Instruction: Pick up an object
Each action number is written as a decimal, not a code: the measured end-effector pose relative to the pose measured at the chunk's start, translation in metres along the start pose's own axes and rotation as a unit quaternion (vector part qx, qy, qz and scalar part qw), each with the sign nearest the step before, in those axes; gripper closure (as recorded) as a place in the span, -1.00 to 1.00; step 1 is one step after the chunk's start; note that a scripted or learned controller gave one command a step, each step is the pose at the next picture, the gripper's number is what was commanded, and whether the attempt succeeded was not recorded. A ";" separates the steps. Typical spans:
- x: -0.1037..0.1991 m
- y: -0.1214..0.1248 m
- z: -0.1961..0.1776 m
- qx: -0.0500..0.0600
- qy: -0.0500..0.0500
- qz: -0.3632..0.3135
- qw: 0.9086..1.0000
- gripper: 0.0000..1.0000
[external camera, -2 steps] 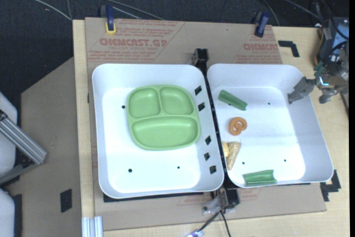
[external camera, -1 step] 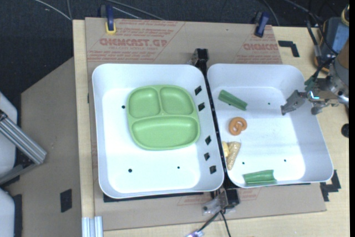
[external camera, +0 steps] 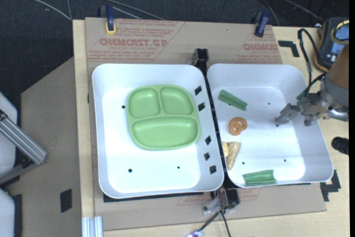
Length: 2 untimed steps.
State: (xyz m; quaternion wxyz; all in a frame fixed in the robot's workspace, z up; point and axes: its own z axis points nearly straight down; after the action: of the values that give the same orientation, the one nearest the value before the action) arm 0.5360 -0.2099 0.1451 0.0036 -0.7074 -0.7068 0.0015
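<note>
In the right white bin (external camera: 310,169), a green plastic block (external camera: 259,177) lies at 6 o'clock, its long side running 3 to 9. Further up, the metal gripper (external camera: 295,115) hangs with fingers spread, grasping nothing.

Two white bins on the counter (external camera: 138,28): left bin (external camera: 105,119), right bin (external camera: 266,77). One green divided plate (external camera: 163,117). Two green pieces, one upper (external camera: 232,100), one lower (external camera: 259,176). One orange ring (external camera: 238,126), one tan wafer (external camera: 231,153). Two clamps: one yellow-blue (external camera: 109,19), one blue (external camera: 260,23).
</note>
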 end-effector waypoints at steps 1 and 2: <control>0.008 -0.006 0.048 -0.001 0.000 -0.001 1.000 -1.00; 0.007 -0.004 0.034 -0.004 -0.001 0.000 1.000 1.00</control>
State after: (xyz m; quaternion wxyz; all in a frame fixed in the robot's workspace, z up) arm 0.5314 -0.2027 0.1112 0.0000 -0.7071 -0.7071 -0.0008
